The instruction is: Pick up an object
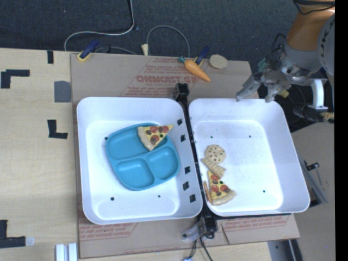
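From my remote seat I see the gripper (255, 92) at two o'clock, above the far rim of the right bin (283, 145), its two fingers spread apart with nothing between them. In that bin, toward seven o'clock, lie a cookie (215, 154), a cracker (213, 168) and a pizza slice (218, 190), close together. At nine o'clock the left bin (92, 145) holds a blue tray (142, 165).

Dark blue carpet (206, 10), light wood bench (32, 162), white cable (130, 15)
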You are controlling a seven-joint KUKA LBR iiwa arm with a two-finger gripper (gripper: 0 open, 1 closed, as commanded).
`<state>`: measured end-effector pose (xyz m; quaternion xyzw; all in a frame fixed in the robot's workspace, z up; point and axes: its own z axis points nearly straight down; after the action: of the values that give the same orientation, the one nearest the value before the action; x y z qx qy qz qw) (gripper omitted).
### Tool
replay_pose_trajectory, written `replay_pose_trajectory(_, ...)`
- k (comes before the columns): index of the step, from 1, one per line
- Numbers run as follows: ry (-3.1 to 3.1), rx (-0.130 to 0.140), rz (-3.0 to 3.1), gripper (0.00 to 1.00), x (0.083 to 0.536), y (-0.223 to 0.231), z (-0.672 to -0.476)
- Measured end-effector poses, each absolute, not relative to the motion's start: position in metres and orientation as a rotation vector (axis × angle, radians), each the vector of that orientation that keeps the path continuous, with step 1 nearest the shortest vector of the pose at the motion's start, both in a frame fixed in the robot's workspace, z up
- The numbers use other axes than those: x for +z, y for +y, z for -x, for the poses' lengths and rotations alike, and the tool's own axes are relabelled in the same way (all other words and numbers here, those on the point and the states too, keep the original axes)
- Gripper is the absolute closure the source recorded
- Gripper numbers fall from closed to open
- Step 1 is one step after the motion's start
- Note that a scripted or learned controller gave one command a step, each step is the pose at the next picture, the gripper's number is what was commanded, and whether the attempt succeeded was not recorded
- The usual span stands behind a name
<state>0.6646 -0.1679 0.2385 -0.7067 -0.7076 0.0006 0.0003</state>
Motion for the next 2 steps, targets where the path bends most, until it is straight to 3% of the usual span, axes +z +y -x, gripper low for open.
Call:
replay_pose_trajectory(1, -2.216, 0.008, 2.214, 0.00, 0.146, -0.114, -0.585)
replay_pose_trajectory(2, -2.225, 0.000, 2.223, 0.00, 0.082, -0.099, -0.572)
